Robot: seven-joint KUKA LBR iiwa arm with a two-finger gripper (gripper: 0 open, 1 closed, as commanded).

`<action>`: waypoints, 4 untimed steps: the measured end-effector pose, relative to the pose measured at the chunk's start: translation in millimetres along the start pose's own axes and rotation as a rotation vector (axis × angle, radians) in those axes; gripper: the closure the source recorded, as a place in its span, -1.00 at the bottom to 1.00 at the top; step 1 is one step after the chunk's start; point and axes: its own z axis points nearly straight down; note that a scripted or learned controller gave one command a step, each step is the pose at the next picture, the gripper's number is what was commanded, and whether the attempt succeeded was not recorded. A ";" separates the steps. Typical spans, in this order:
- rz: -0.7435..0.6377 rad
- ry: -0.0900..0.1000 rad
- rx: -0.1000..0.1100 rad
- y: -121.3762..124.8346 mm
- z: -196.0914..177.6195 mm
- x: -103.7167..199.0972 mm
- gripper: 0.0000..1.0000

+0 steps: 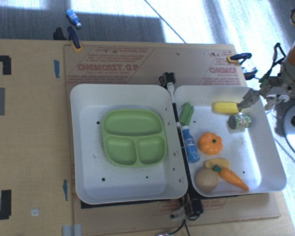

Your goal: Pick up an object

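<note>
White plastic filled most of my view: two shallow bins side by side at the middle of the frame. The left bin [83, 146] carried a pale green three-compartment plate [133, 136], lying flat near its centre, probably waiting to receive things. The right bin [268, 146] held the loose items. Along its left wall lay a small green pod-like piece [187, 113] and, below it, a blue tube-shaped object [190, 144], both running roughly top to bottom. Toward the lower middle sat an orange toy pumpkin [210, 142], a beige round ball [206, 179] and an orange toy carrot [229, 176], its tip pointing to the lower right.

My likely target was the yellow toy corn cob [225, 107] in the upper part of that bin, long axis left to right, just above a small can with a green label [240, 121]. My gripper [247, 100] hung at the cob's right end, close to the can; I could not tell how my fingers stood, nor whether they touched anything.
</note>
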 end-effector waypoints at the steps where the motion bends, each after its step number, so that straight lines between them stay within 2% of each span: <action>1: -0.001 -0.001 -0.004 -0.2 124.0 -5.0 -1.00; 2: -0.002 -0.003 -0.008 45.1 132.3 11.0 -1.00; 3: -0.004 -0.005 -0.013 46.4 120.7 10.9 1.00; 4: -0.002 -0.001 -0.004 2.4 4.0 60.0 1.00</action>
